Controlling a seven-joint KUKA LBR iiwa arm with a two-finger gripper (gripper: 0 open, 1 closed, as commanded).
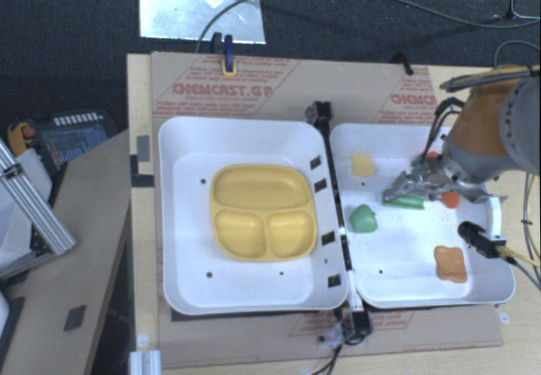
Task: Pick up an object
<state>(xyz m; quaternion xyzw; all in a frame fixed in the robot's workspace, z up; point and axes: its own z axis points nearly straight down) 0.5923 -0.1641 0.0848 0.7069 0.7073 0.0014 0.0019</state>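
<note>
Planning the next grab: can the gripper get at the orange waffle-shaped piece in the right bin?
Probably yes. The orange waffle-shaped piece lies alone near the right bin's front corner, nothing on top, with the gripper nearby over the green flat piece.

Just one fixed camera, mounted above the worktop [279, 78] and looking down at a slant. Far enough back to fit both white bins whole, the left bin [182, 221] and the right bin [406, 280], plus dark floor past the far edge. Gripper [404, 189] comes in from frame right, sitting over the right bin.
</note>
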